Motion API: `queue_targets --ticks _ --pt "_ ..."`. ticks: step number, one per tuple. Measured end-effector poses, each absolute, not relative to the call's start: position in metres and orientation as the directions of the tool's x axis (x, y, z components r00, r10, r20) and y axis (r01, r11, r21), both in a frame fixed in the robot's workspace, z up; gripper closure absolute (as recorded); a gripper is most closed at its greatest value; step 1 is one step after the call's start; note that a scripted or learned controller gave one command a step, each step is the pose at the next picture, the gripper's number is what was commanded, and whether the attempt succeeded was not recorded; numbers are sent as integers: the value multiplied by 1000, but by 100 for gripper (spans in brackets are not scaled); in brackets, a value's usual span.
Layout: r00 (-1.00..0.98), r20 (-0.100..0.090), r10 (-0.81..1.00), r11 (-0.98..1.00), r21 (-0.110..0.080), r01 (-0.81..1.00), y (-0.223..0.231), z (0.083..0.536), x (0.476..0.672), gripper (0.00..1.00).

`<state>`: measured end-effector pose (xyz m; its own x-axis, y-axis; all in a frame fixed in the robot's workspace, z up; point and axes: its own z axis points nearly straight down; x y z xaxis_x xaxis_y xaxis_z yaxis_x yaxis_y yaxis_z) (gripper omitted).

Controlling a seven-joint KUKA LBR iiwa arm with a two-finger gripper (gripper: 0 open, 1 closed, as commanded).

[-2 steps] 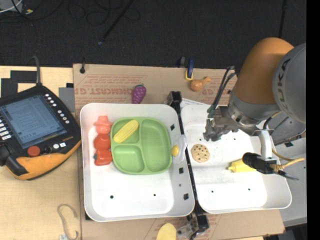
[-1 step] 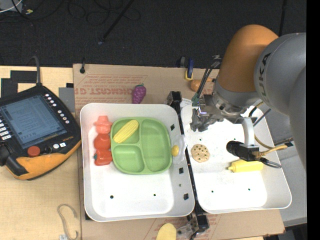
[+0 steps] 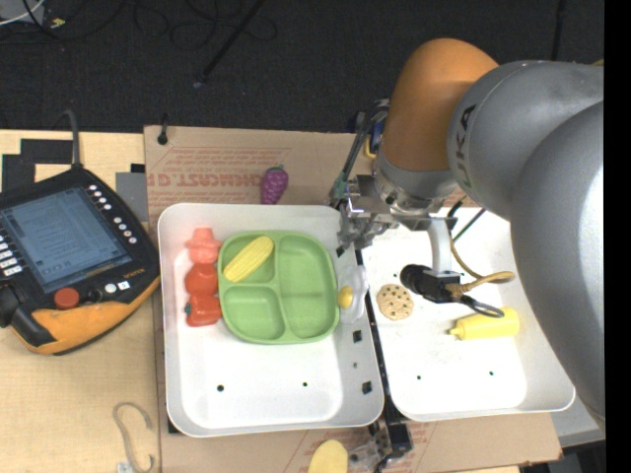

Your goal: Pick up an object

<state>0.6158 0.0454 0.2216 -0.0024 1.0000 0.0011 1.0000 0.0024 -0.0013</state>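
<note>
Yellow corn [image 3: 246, 256] lies on the green plate [image 3: 286, 308]; the gripper [image 3: 353, 227] hangs just right of that plate, its state unclear. It should centre over one object before descending.

Around the green divided plate [image 3: 281, 289], the left bin [image 3: 256, 392] is offering open white floor along its near side. A red figure [image 3: 202, 279] is crowding the plate's left edge, a corn cob [image 3: 246, 257] is occupying its upper-left compartment, and the arm [image 3: 493, 146] is looming over its right.
</note>
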Motion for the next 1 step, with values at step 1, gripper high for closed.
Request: queue_targets --ticks 1 --pt "-5 -1 1000 5 -1 1000 50 217 631 100"
